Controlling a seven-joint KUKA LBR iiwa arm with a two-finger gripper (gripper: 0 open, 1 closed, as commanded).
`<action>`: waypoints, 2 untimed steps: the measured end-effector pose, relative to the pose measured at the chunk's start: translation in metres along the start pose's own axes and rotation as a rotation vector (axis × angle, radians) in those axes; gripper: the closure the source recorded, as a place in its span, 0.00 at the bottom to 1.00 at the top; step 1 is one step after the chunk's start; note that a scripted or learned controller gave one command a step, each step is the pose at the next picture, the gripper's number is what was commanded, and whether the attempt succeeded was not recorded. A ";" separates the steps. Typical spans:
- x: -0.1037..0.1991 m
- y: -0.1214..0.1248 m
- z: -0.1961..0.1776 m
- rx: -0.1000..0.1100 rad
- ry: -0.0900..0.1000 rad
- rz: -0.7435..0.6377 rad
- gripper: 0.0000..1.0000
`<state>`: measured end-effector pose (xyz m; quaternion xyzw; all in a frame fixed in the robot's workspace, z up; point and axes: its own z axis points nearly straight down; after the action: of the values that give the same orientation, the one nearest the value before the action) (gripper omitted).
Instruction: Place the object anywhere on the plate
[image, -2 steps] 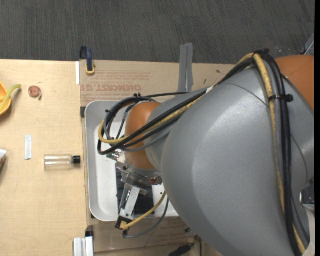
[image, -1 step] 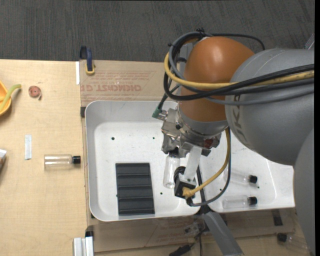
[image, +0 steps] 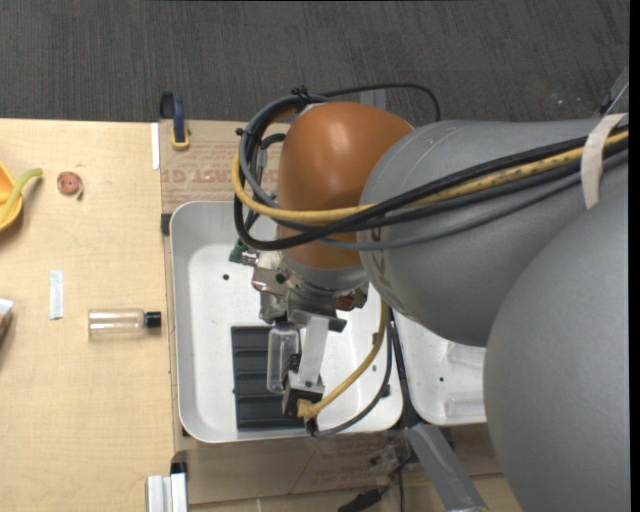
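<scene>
My pincer (image: 293, 375) hangs directly over the black ribbed plate (image: 250, 385) in the left bin (image: 195, 300); I cannot tell its state.

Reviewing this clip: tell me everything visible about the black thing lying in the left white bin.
The black object is flat, dark and ribbed, with parallel grooves running along its length, and looks like moulded plastic. It lies flat on the floor of the left bin, in the near part, close to the bin's near rim. The gripper sits directly over its right portion and hides that part, so its full outline cannot be seen. Whether the gripper touches it cannot be told.
</scene>
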<state>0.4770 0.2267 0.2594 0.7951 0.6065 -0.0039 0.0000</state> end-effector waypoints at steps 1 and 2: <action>0.000 0.000 0.000 0.000 0.000 0.000 0.00; -0.062 0.076 -0.025 -0.002 0.002 0.093 0.00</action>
<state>0.5340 0.1471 0.2841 0.8225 0.5687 -0.0026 0.0004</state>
